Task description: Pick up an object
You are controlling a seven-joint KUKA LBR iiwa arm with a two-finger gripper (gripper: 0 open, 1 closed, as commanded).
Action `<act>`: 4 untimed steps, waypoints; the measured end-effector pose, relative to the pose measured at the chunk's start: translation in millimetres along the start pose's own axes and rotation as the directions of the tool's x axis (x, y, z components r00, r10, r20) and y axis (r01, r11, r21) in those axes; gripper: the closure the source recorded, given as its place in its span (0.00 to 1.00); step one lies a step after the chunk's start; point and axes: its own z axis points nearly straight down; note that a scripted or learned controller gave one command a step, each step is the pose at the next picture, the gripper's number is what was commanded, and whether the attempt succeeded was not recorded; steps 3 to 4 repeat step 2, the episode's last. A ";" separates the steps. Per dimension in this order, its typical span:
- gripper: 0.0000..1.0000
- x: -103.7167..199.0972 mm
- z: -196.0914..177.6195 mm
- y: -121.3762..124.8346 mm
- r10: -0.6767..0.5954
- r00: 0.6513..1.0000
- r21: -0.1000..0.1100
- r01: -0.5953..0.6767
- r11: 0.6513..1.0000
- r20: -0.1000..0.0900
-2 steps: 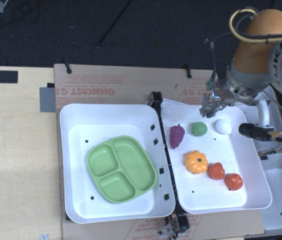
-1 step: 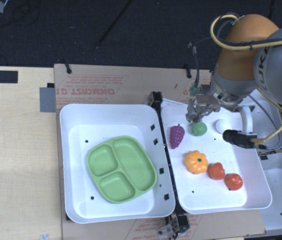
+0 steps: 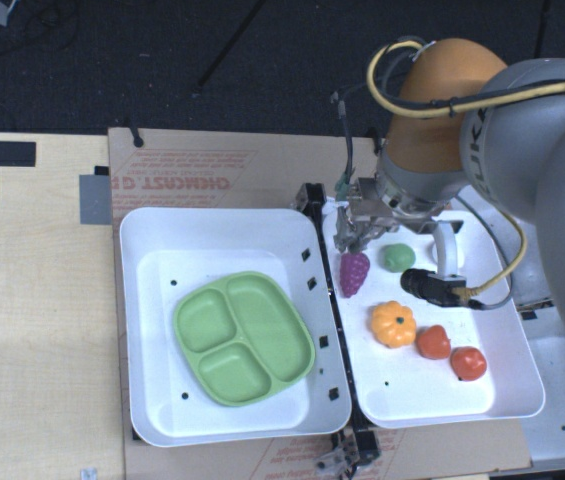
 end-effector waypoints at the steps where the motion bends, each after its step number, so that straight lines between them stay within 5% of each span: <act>1: 1.00 43.5 7.3 -1.0 0.001 1.000 0.000 -0.001 1.000 0.001; 2: 1.00 100.3 16.9 -6.3 -0.001 1.000 0.002 0.001 1.000 0.001; 4: 1.00 100.3 16.9 -6.3 -0.001 1.000 0.002 0.001 1.000 0.001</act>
